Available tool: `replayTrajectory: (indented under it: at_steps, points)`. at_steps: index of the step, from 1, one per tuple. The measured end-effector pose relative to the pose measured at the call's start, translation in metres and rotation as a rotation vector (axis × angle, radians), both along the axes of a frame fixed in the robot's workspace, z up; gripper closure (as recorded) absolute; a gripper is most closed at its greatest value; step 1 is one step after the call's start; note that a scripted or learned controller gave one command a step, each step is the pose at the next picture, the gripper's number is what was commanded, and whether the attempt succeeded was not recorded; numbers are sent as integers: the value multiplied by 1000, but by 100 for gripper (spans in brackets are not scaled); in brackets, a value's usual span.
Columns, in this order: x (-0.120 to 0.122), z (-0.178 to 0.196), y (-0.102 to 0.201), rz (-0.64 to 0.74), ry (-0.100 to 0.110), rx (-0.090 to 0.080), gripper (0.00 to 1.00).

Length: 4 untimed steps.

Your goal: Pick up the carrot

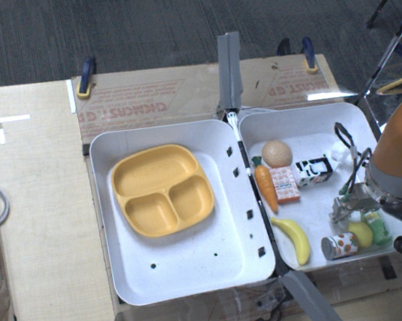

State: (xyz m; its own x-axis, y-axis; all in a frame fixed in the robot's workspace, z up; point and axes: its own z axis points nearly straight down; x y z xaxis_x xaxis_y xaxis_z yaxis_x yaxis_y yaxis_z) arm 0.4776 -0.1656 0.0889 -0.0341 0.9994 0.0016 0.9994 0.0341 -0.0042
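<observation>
Camera view shows the carrot (265, 188) lying lengthwise at the left edge of the right bin (296, 127), just right of the divider, with a pink box (286, 184) touching its right side and a banana (293, 238) below. The end effector (349, 206) hovers lower right of it, near a can (339, 246); whether it holds anything, I cannot tell. A good grasp probably closes across the carrot's middle, clear of the box.

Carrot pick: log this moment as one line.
carrot: lying in right bin, beside left wall, untouched | gripper: over the bin's right side, near lemon and can, apart from carrot | pick: not yet done
</observation>
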Motion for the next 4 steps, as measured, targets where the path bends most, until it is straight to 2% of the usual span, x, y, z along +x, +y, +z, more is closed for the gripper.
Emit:
replayTrajectory:
  at_steps: [1, 2, 3, 4]
  points:
    - [0, 0, -49, 53, 0, 1, 100]
    - [0, 0, 14, 87, 1, 1, 100]
    - [0, 0, -56, 157, 0, 2, 100]
    - [1, 62, -57, -26, 0, -1, 100]
